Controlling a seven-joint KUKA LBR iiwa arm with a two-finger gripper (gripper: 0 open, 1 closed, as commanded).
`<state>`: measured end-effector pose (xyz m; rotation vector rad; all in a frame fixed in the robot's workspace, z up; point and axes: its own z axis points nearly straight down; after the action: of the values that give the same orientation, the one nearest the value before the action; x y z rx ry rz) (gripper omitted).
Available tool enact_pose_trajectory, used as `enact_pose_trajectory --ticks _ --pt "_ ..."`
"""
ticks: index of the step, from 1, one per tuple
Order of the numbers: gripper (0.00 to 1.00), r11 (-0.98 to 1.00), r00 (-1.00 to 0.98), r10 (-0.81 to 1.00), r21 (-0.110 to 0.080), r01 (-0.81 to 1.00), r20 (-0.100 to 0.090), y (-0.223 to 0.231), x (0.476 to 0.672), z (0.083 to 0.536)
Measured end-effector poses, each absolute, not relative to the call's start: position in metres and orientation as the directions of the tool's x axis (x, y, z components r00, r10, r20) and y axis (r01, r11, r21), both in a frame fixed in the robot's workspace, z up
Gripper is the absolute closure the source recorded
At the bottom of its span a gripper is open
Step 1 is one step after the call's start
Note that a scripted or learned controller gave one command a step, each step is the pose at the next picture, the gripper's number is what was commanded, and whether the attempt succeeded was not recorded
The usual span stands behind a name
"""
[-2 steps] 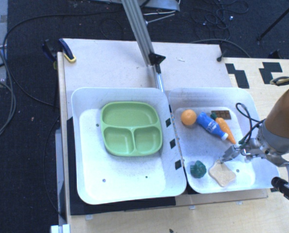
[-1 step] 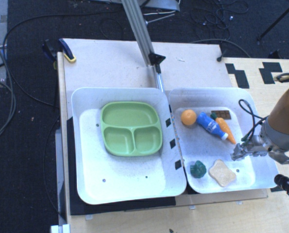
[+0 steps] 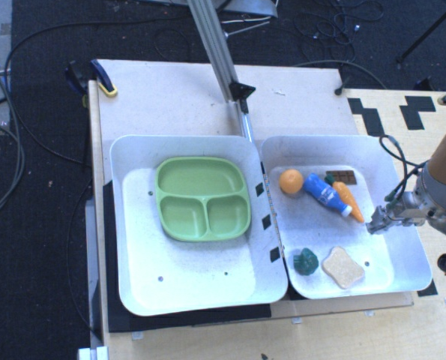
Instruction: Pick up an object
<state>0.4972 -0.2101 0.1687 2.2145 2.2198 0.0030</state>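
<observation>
Pincer (image 3: 378, 224) hung over the right bin's (image 3: 402, 272) right side, low near the floor, nothing visibly gripped; couldn't tell if open or closed, too small and dark. Just left of it: blue bottle (image 3: 327, 195) lying slantwise, carrot (image 3: 348, 196) right alongside, touching. Further left, an orange ball (image 3: 290, 181). Brown bar (image 3: 341, 177) up and left, behind the bottle. Below-left: slice of bread (image 3: 343, 268), then a dark green lump (image 3: 306, 262) beyond. Way off left, green divided plate (image 3: 203, 199) in the other bin (image 3: 133, 276).

A green tray (image 3: 203, 199), an orange ball (image 3: 291, 181), a blue bottle (image 3: 326, 195), both bins (image 3: 133, 276) white.
</observation>
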Motion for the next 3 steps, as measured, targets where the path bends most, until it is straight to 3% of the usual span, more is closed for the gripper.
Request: enact_pose_trajectory --ticks 2,3 --pt "1.00 0.003 -0.003 1.000 0.006 1.000 -0.003 -0.214 0.510 0.271" --pt "1.00 0.007 -0.007 1.000 0.000 1.000 0.002 -0.159 0.530 0.258"
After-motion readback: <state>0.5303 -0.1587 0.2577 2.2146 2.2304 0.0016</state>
